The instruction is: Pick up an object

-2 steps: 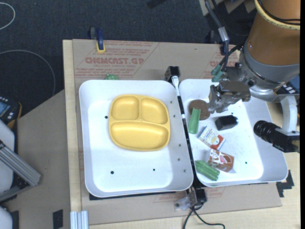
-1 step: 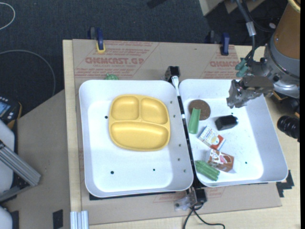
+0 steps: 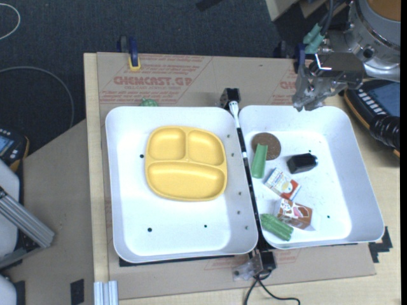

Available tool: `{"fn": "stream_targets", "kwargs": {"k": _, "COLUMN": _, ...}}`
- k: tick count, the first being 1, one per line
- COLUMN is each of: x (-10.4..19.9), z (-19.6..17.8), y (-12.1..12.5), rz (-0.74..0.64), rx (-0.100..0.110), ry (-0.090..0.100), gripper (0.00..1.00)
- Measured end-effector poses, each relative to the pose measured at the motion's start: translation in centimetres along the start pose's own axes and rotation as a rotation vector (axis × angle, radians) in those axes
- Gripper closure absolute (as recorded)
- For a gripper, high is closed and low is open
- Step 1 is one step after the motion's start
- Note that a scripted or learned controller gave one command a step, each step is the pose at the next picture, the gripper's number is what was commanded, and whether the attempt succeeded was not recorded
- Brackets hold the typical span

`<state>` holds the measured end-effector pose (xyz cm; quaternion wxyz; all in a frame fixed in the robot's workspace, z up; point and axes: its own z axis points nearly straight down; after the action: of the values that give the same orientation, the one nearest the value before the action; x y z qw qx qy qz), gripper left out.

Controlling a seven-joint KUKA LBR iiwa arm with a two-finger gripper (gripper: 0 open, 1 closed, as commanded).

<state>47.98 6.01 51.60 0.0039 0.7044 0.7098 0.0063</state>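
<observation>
A grey metal arm (image 3: 375, 24) with an orange band, black cables, and a grey pincer (image 3: 310, 101).

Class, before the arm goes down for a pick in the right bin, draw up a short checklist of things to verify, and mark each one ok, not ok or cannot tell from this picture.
1. Gripper is over the right bin: ok, at its far rim.
2. Gripper is above a target: not ok, the objects lie nearer the camera.
3. Black block lies apart from its neighbours: ok.
4. Green stick is free: not ok, it touches the brown disc.
5. Finger opening: cannot tell.
</observation>
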Motion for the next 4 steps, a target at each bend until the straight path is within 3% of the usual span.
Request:
{"fn": "stream_targets", "kwargs": {"k": 1, "x": 0.4, "z": 12.5, "y": -0.4, "rz": 0.009, "rx": 0.028, "ry": -0.005, "gripper": 1.0}}
{"fn": "stream_targets", "kwargs": {"k": 2, "x": 0.4, "z": 10.8, "y": -0.1, "rz": 0.009, "rx": 0.01, "ry": -0.003, "gripper": 1.0}}
{"fn": "stream_targets", "kwargs": {"k": 3, "x": 2.8, "z": -0.8, "y": 0.0, "rz": 0.004, "rx": -0.002, "ry": 0.0, "gripper": 1.0}}
{"fn": "stream_targets", "kwargs": {"k": 4, "x": 0.5, "z": 11.4, "y": -0.3, "rz": 0.012, "rx": 0.028, "ry": -0.006, "gripper": 1.0}}
